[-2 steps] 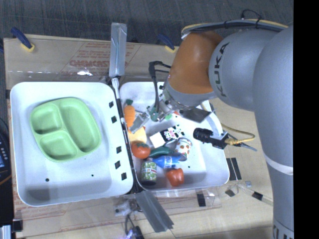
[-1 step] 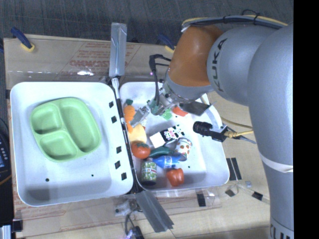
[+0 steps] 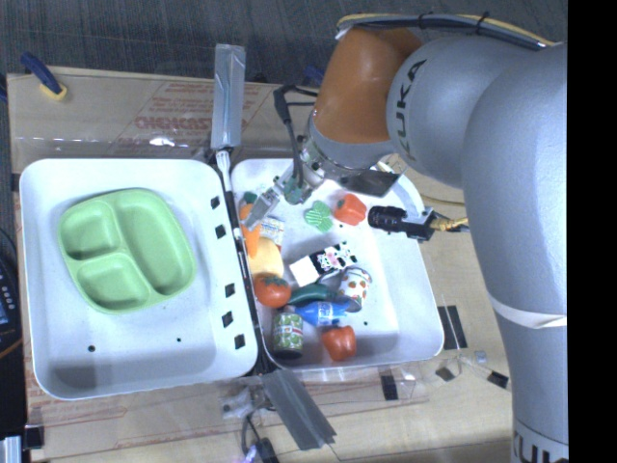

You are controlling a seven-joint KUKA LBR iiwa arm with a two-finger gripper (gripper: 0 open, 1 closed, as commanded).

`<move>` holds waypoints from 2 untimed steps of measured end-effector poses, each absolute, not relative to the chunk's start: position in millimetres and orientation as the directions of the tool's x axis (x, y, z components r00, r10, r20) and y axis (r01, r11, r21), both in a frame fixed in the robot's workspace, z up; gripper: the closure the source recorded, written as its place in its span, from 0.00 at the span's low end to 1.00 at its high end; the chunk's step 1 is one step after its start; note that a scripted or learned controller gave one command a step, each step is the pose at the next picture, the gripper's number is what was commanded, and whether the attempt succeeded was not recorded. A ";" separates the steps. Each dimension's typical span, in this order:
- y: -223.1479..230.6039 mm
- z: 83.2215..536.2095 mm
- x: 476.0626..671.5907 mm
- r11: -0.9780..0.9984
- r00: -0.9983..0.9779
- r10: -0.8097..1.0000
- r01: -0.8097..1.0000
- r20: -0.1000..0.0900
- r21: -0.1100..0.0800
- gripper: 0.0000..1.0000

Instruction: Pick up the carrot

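While the grey arm (image 3: 482,114) reaches in over the right bin (image 3: 410,287), its gripper (image 3: 262,207) hangs low near that bin's upper left corner, close to the divider between the two bins. Whether it is apart or together cannot be told from this slanted view. Just below the gripper lies the carrot (image 3: 263,255), an orange piece resting against the bin's left wall, apparently not between the fingers. Directly under the carrot sits a red tomato (image 3: 271,290). To the gripper's right lie a green ridged piece (image 3: 317,216) and a red pepper (image 3: 350,207). Well to its left, in the other bin, rests a green divided plate (image 3: 125,249).
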State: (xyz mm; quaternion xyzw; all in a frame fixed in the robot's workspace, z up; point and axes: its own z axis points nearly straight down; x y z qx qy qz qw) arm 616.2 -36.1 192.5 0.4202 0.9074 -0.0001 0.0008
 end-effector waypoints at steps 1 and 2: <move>-9.1 191.5 569.5 0.627 -0.627 0.779 0.779 0.002 -0.003 0.00; -54.0 191.6 617.9 0.568 -0.568 0.823 0.823 0.000 -0.002 0.00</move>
